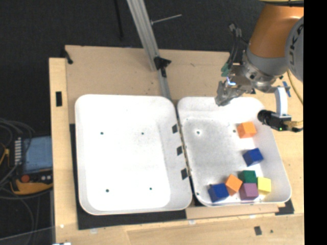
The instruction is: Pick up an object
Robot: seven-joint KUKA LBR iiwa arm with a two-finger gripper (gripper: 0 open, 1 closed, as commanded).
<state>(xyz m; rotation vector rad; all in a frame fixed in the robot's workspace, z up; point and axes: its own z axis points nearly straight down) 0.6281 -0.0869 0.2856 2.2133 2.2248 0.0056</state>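
Small blue cube [218, 192], matte, square-edged

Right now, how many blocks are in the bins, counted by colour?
Orange blocks: 2
Blue blocks: 2
Green block: 1
Yellow block: 1
Purple block: 1
Total: 7, all in the right bin.

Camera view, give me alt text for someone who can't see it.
A grey and orange robot arm holds its gripper above the far edge of the right bin, which holds seven small coloured blocks, mostly clustered in its near corner. The left bin sits alongside.
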